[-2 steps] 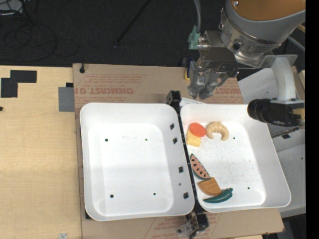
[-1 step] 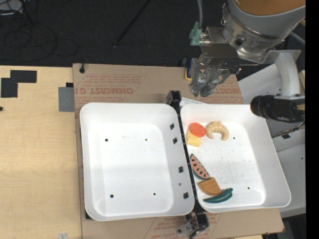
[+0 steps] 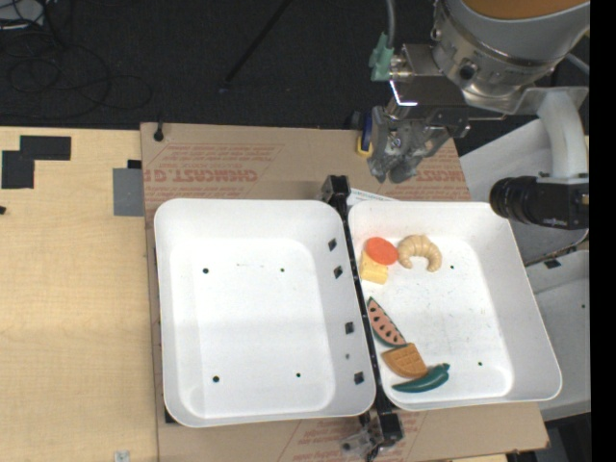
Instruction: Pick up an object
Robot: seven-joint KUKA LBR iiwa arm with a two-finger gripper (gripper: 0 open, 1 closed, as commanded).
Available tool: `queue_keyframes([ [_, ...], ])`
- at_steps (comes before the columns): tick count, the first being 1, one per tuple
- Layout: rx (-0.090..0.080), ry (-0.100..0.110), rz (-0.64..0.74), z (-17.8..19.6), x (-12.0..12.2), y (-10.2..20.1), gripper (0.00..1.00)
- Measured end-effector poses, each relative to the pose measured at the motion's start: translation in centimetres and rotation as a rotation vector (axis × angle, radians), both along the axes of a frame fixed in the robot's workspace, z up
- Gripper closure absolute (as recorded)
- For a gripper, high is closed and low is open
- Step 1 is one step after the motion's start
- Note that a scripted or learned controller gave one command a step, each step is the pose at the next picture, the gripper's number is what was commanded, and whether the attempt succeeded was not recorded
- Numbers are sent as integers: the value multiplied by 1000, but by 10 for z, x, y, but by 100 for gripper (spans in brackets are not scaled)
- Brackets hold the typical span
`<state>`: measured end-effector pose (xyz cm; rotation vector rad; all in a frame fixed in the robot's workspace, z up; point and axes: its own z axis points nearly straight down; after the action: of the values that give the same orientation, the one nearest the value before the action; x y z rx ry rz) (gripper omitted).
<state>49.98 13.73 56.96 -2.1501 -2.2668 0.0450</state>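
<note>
Camera view: the gripper (image 3: 404,166) is seen hanging high above the far rim of the right bin (image 3: 525,287); whether it is released or clenched cannot be told.

The candidates are gathered along that bin's left side: a croissant (image 3: 421,250), a red tomato (image 3: 380,250) touching a yellow cheese block (image 3: 374,272), a watermelon slice (image 3: 386,323), a brown wedge (image 3: 405,361) and a green pepper (image 3: 423,379).

The croissant is judged the best choice, since open floor lies around it. The divider wall crowds the watermelon slice. The left bin (image 3: 173,287) offers free room.
</note>
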Motion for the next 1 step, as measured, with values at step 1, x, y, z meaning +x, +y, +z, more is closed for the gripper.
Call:
queue_keyframes([
  [1, 0, 4, 6, 9, 0, 1, 100],
])
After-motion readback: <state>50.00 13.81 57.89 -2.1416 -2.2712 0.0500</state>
